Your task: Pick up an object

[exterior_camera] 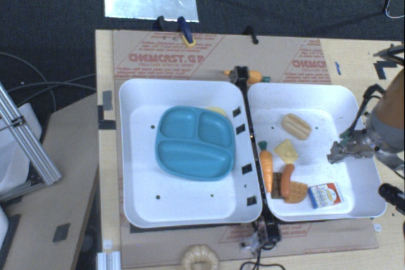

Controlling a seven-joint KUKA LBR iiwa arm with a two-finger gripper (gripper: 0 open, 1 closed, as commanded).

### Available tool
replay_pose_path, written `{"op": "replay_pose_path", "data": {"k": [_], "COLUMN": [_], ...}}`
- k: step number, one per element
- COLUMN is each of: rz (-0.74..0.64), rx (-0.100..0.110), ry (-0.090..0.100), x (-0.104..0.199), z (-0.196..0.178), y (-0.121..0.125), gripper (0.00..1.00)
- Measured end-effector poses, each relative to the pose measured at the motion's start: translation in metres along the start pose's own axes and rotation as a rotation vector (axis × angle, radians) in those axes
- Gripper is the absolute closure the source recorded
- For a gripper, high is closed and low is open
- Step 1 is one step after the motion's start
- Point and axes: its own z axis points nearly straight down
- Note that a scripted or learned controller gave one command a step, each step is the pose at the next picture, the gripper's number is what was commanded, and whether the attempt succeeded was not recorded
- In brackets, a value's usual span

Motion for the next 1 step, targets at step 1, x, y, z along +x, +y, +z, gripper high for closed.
{"op": "replay_pose_path", "data": {"k": [1], "rz": [-0.002], "rx": [0.0], "ry": [0.0], "x": [0.0068], "z": [-0.0534], "y": [0.0102], "gripper": [1.0]}}
